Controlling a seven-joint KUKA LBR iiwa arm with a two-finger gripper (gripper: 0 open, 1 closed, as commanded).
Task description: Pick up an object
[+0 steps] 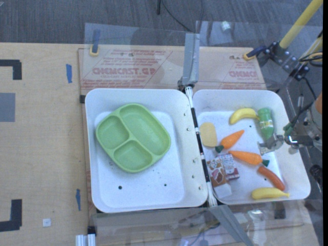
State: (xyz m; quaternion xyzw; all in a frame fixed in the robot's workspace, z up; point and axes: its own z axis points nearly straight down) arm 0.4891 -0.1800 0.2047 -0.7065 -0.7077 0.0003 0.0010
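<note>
The gripper (271, 145) hangs in the right bin (294, 111); I cannot tell its opening. A green bottle (265, 122) lies just above, a carrot (247, 158) beside.

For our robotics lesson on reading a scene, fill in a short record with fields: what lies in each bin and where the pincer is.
left bin: one green divided plate
right bin: two bananas, two carrots, green bottle, pale yellow slice, small printed packet, red-orange pepper
pincer: over the right bin's right side, below the green bottle
held item: none seen
</note>
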